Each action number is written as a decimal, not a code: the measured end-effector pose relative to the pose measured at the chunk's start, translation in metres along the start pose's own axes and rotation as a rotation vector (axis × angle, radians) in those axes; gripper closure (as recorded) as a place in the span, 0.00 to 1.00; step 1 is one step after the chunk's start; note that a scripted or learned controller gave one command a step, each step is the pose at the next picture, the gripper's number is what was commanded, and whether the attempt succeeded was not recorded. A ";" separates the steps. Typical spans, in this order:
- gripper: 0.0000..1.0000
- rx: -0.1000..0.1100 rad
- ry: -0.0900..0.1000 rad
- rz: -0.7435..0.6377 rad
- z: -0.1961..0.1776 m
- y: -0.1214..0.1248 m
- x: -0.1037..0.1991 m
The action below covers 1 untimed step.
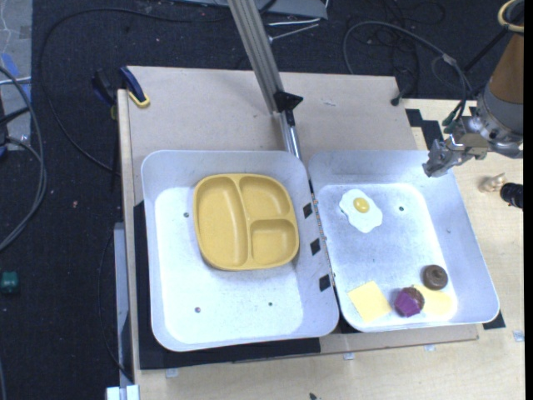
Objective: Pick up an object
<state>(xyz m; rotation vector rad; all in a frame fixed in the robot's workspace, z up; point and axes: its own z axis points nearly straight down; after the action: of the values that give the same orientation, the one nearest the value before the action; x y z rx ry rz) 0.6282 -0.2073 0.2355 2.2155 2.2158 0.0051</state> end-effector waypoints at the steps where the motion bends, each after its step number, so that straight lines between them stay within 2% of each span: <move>1: 1.00 0.003 0.002 -0.002 -0.026 0.001 0.000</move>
<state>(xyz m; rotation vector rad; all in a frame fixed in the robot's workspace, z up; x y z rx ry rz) 0.6295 -0.2072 0.2611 2.2151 2.2204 0.0039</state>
